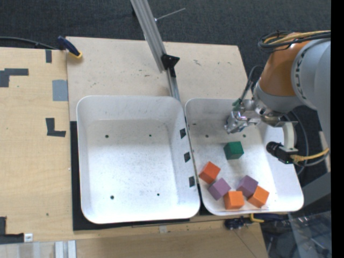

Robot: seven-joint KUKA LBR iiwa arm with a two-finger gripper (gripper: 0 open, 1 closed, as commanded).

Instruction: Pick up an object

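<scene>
green cube (234,150) sits under the shiny metal gripper (235,124) in the smooth white right bin (285,190); i cannot tell its grip.

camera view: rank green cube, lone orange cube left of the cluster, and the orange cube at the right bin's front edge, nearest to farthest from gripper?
1. green cube: just below the gripper, mid right bin.
2. lone orange cube: further down and left, near the divider.
3. front orange cube: near the right bin's front rim, between the purple cubes.
</scene>
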